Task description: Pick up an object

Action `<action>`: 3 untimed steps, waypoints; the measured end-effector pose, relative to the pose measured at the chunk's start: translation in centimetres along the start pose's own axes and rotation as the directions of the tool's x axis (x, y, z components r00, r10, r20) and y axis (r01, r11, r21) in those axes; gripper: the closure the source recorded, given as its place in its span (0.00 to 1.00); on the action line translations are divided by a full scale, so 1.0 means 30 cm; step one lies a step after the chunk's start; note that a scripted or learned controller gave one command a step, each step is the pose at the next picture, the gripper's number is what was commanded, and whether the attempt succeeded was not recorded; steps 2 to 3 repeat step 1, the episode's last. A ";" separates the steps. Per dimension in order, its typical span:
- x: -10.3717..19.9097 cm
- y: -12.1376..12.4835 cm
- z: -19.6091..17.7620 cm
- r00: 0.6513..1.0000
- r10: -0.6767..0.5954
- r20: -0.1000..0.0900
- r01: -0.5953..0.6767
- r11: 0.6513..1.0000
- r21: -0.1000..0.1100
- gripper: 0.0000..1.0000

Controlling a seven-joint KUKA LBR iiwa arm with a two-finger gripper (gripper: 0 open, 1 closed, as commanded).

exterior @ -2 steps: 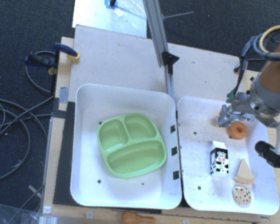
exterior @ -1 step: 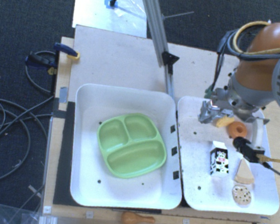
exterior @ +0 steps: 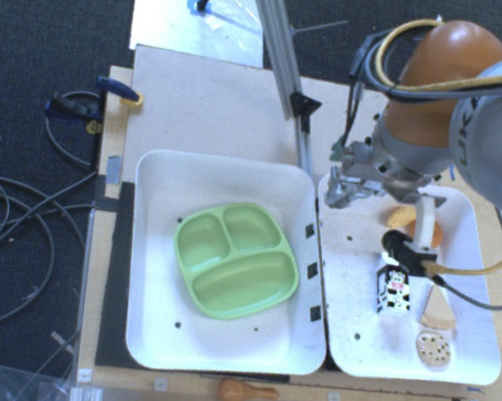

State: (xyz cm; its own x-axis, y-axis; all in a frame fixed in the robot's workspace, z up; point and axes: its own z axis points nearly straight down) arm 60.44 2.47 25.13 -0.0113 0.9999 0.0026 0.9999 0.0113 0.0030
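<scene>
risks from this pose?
1. The claw hangs over bare floor of the right white bin; closing here would likely grab nothing.
2. The black-and-white cow-patterned toy, tan flat piece and round spotted cookie-like piece sit close together, so a grasp may nudge neighbours.

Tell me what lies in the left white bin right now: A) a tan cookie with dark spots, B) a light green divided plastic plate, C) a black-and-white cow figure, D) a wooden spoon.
B: the light green divided plastic plate lies inside the left white bin, while the black-and-white cow figure and the tan cookie with dark spots lie in the right white bin.
</scene>
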 end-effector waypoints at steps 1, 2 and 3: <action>0.182 0.043 0.051 1.000 0.001 0.000 -0.001 1.000 0.001 1.00; 0.182 0.043 0.051 1.000 0.001 0.000 -0.001 1.000 0.001 1.00; 0.182 0.043 0.051 1.000 0.001 0.000 -0.001 1.000 0.001 1.00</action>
